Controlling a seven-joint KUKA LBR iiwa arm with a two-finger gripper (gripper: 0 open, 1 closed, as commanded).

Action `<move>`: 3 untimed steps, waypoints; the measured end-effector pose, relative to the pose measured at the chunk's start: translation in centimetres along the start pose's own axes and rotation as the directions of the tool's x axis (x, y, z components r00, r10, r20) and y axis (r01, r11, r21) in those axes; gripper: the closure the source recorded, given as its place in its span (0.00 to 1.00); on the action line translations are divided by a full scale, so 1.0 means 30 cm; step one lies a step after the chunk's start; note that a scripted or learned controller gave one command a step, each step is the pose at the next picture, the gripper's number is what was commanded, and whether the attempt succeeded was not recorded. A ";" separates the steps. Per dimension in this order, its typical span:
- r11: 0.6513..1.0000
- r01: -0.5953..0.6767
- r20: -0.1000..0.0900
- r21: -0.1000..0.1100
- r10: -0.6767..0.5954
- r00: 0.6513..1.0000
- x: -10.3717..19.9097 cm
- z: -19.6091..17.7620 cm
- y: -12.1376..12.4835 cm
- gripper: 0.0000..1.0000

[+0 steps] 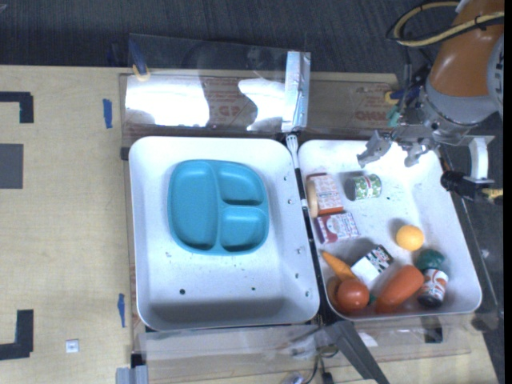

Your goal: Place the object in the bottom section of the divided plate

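Observation:
A blue divided plate lies in the left white bin, with one long section on its left and two smaller ones on its right. My gripper hangs over the far edge of the right bin, open, with nothing between its fingers. Just below it lies a small green-and-white can. The right bin also holds two red-and-white cartons, a yellow ball, a carrot, a tomato and a small bottle.
A clear plastic sheet stands behind the left bin. The arm's orange band and yellow cables fill the top right. A wooden bench lies left of the bins.

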State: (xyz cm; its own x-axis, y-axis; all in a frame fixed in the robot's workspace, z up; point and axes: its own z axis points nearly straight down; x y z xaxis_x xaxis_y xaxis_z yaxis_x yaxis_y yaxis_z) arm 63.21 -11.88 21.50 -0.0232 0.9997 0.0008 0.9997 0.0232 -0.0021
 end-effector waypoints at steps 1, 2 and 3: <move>0.681 0.732 0.002 -0.002 -0.732 0.681 0.113 0.100 -0.061 0.00; 0.684 0.730 0.008 -0.008 -0.730 0.684 0.109 0.059 -0.055 1.00; 0.684 0.730 0.007 -0.007 -0.730 0.684 0.110 0.061 -0.056 0.00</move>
State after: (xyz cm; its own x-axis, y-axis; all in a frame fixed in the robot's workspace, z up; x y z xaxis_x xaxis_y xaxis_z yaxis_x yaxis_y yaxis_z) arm 61.45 -8.64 19.67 -0.7455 0.6665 -0.0045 0.6665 0.7455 0.0060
